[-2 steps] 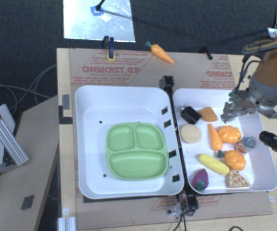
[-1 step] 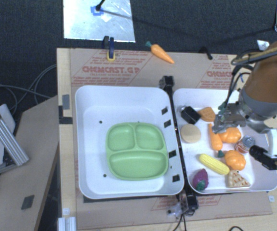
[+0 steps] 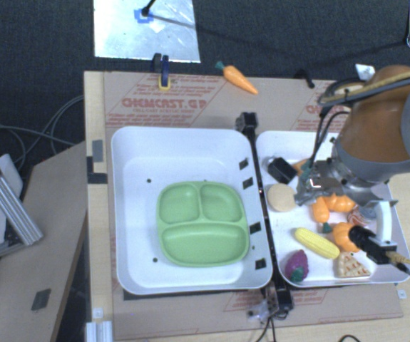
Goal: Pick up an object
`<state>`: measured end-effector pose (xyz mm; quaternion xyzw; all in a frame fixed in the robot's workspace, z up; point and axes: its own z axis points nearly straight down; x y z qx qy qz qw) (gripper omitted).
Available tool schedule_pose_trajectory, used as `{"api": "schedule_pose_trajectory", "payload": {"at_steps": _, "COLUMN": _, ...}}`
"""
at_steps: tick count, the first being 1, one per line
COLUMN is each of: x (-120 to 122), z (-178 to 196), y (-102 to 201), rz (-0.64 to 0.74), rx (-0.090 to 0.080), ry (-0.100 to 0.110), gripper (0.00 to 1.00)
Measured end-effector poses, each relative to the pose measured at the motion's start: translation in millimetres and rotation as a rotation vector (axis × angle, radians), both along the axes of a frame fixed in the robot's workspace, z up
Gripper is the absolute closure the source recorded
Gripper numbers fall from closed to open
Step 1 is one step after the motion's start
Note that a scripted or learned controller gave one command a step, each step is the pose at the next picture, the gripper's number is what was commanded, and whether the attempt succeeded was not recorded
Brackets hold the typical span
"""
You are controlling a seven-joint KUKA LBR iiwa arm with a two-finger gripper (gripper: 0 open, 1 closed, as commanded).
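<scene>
**Arm low over the right bin, among the toy food**

The arm (image 3: 379, 130) comes in from three o'clock and bends down over the right bin (image 3: 397, 280). Its gripper (image 3: 310, 184) sits low at about ten o'clock in that bin, in the midst of the toys. How wide the pincer stands, and whether it has hold of anything, cannot be told: the wrist and body of the arm cover it.

The toys lie close together in the right bin. A cream egg (image 3: 282, 197) rests at nine o'clock, just beside the gripper. A black block (image 3: 282, 169) lies at ten o'clock, above the egg. An orange piece (image 3: 331, 206) sits near the centre, just below the gripper, and a second orange piece (image 3: 345, 235) lies under it toward five o'clock. A yellow corn (image 3: 316, 242) lies tilted at six o'clock, a purple berry (image 3: 296, 263) at seven o'clock by the bin's corner, and a waffle (image 3: 351, 266) at five o'clock. A black part of the rig lies across the second orange piece and the waffle's upper edge.

The left bin (image 3: 130, 155) holds a green plate (image 3: 203, 222) with three compartments, set slightly toward four o'clock of its centre.

Outside the bins, a toy carrot (image 3: 237, 78) lies on the board at twelve o'clock, well apart from the gripper.
</scene>
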<state>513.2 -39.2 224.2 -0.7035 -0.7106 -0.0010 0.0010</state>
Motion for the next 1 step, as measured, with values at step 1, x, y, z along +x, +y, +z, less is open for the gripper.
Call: {"api": "schedule_pose_trajectory", "payload": {"at_steps": 1, "x": -19.2, "z": -10.2, "y": 12.4, "rz": -0.005, "rx": -0.002, "ry": 0.001, "gripper": 1.00}}
